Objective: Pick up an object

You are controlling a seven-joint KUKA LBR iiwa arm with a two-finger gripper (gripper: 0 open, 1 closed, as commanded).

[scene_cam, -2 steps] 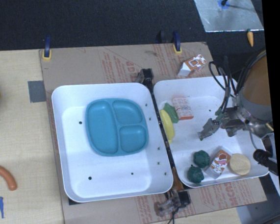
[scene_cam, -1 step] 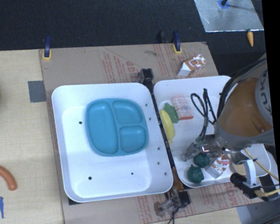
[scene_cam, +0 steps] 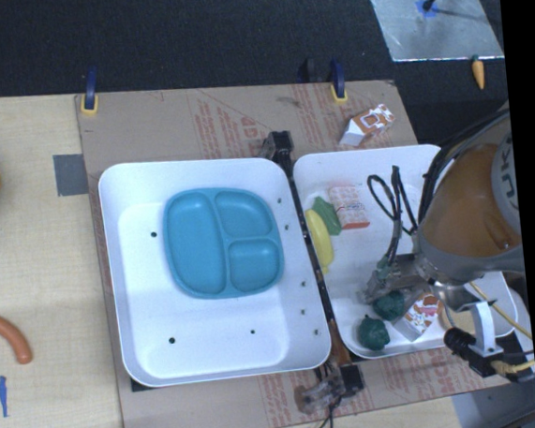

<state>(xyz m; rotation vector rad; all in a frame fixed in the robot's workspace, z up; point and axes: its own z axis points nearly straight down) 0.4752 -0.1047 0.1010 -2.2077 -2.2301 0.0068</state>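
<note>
My gripper [scene_cam: 387, 286] is low in the right bin [scene_cam: 338, 169], near its front. It hangs right over a dark green lump [scene_cam: 390, 306]. A second dark green object [scene_cam: 372, 332] lies just in front and to the left of it. A small white and orange carton [scene_cam: 420, 316] rests to the right of the lumps. Against the bin's left wall lie a yellow banana-like piece [scene_cam: 320, 236] and a green piece [scene_cam: 326, 209]. A white card with red print [scene_cam: 348, 205] lies beside them.
The left bin [scene_cam: 132, 268] bears a blue divided plate [scene_cam: 223, 241]. A small carton [scene_cam: 367, 123] lies on the cardboard behind the right bin. A toy sausage [scene_cam: 8, 337] lies on the bench at far left. Black cables [scene_cam: 388, 197] hang over the right bin.
</note>
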